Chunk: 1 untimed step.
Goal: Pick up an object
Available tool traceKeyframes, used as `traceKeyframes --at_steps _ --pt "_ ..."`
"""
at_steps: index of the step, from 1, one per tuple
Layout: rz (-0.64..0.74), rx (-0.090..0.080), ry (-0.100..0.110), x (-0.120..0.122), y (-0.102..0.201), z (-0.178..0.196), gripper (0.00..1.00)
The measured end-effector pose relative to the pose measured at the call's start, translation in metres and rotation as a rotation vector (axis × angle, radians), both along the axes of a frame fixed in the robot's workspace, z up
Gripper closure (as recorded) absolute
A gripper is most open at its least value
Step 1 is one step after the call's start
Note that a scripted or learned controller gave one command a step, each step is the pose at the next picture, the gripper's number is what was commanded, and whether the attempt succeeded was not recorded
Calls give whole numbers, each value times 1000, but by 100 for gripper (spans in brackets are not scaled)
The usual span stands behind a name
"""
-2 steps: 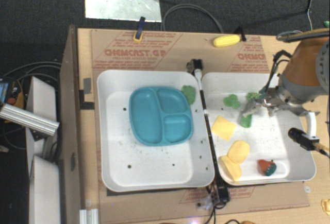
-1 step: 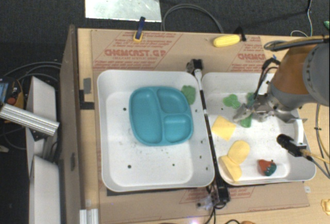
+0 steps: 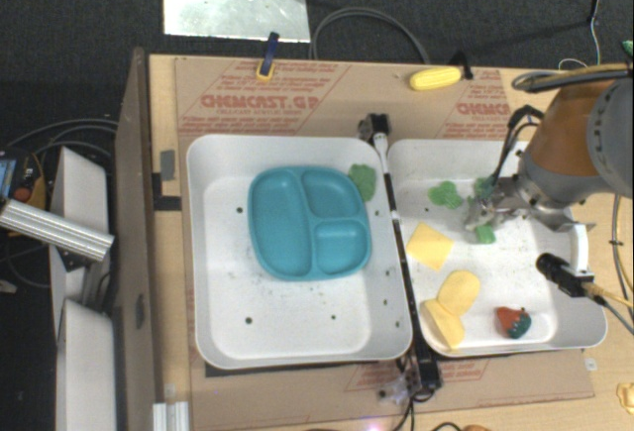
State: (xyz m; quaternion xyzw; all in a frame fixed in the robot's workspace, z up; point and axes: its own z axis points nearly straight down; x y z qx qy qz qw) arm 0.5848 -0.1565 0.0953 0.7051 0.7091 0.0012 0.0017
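Green toy (image 3: 484, 232) under claw (image 3: 482, 215), rt white bin (image 3: 584, 320), cardboard bench (image 3: 297, 97).

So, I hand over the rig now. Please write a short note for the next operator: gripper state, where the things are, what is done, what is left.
Gripper: low in the right bin, beside a small green piece; whether it grips that piece cannot be told from this view.
Right bin also holds: green leafy piece, yellow wedge, two yellow pieces and, red item with a green top.
Left bin: blue divided plate, with a green piece at its far right corner.
Done: arm is at an object.
Left: confirm the grasp and lift.
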Motion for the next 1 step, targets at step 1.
traceKeyframes --at_steps 1 --pt "2 1 -4 -30 44 103 100"
